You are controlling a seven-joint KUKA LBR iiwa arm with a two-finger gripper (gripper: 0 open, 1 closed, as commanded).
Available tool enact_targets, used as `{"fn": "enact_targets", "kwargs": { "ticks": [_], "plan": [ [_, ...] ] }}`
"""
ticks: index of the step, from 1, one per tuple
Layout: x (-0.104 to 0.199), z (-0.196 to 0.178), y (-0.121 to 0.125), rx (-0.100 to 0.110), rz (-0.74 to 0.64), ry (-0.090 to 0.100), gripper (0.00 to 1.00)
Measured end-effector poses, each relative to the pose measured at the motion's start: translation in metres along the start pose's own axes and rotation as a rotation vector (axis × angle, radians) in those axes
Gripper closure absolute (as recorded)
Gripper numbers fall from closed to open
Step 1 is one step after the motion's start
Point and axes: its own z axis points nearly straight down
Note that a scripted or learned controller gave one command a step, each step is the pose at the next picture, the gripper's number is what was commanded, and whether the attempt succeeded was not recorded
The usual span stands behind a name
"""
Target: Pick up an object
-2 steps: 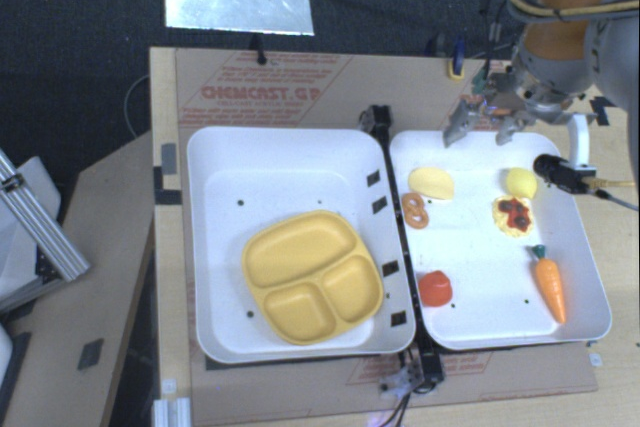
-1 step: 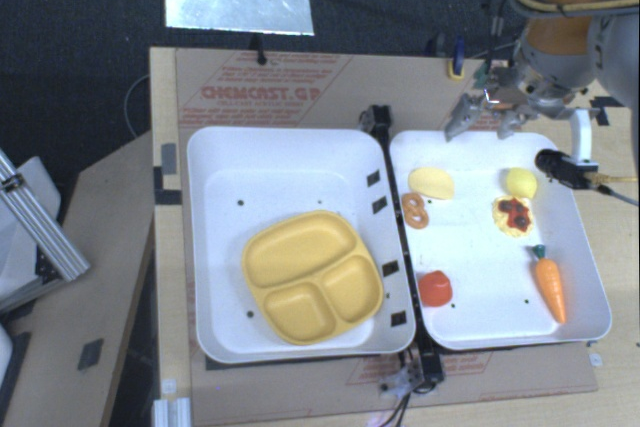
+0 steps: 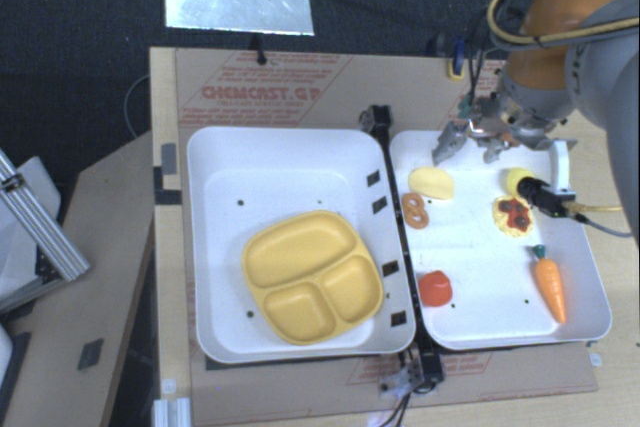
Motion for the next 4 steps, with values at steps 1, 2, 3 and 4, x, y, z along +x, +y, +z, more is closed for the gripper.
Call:
{"fn": "enact_targets", "kwargs": {
  "ticks": [1, 2, 3, 4],
  "plan": [
    [-0.005, 0.050, -0.009, 0.001, 0.001, 0.000, 0.00],
    [-0.004, 0.087, -0.008, -0.001, 0.001, 0.001, 0.00],
    [-0.004, 0.072, -0.007, 0.001, -0.002, 0.002, 1.00],
    [-0.006, 0.007, -0.007, -0.009, -0.001, -0.001, 1.00]
  ]
}}
